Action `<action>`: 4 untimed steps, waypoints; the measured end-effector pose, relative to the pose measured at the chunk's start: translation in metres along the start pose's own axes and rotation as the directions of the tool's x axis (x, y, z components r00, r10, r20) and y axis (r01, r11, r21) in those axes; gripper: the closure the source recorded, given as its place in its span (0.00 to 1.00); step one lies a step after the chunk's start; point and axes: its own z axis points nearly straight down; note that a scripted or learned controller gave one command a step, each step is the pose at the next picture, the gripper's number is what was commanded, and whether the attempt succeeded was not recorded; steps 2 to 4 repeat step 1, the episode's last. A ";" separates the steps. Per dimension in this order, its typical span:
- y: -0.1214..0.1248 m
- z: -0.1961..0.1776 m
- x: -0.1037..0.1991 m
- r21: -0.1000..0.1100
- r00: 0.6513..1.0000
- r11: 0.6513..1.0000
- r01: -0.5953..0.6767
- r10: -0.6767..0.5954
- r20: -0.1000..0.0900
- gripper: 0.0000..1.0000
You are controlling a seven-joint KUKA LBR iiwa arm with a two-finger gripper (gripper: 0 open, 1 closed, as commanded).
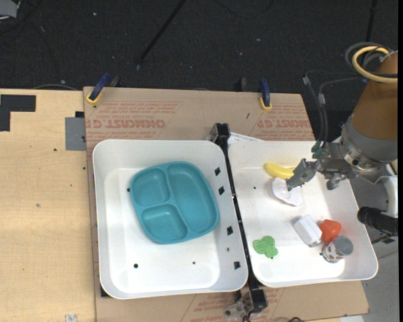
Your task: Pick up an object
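Observation:
The right bin [363, 270] holds several small objects. A yellow banana-shaped toy [278, 170] lies at its upper left, with a white piece [286, 194] just below it. A green toy [265, 247] sits near the bin's front. A white block [307, 229], a red-orange piece [330, 230] and a grey round item [338, 249] cluster at the front right. My gripper [317, 177] hangs over the bin's upper middle, just right of the banana toy. It is open, one finger [299, 174] reaching toward the banana toy, and nothing sits between the fingers.
In the left bin [114, 260] lies a teal divided plate [173, 202]. A black divider [230, 200] runs between the bins. Clamps [264, 98] hold the cardboard at the back. The arm's grey and orange body [376, 113] stands at the right.

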 end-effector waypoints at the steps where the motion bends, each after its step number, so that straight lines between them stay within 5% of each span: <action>1: 0.049 0.002 -0.062 -0.003 1.000 1.000 0.009 -0.009 0.001 0.00; 4: 0.049 0.002 -0.062 -0.003 1.000 1.000 0.009 -0.009 0.001 0.00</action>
